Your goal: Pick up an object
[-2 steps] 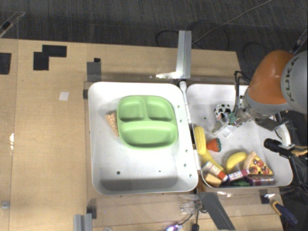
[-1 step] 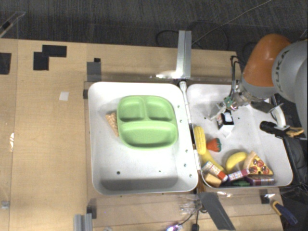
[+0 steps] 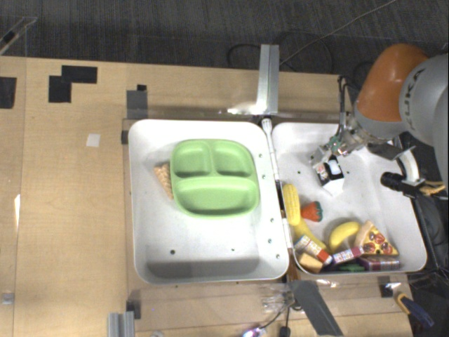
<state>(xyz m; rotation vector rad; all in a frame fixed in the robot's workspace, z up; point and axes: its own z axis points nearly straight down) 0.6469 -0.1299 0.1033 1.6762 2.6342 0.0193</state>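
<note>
My gripper (image 3: pixel 330 168) hangs low over the bare upper middle of the right bin (image 3: pixel 393 209), with the grey arm and its orange band (image 3: pixel 384 83) coming in from the upper right. No object is seen in it. The toys lie below it along the bin's left and front sides: a yellow corn cob (image 3: pixel 290 203), a small red and green piece (image 3: pixel 312 212), a yellow banana (image 3: pixel 342 234), a pizza slice (image 3: pixel 376 241), and small packets (image 3: pixel 313 251) at the front edge.
The left bin (image 3: pixel 147 244) holds a green divided plate (image 3: pixel 214 176) with a tan waffle-like piece (image 3: pixel 163 180) poking out from under its left side. A metal post (image 3: pixel 269 76) stands behind the divider between the bins. Black cables (image 3: pixel 403 182) run along the right bin's right rim.
</note>
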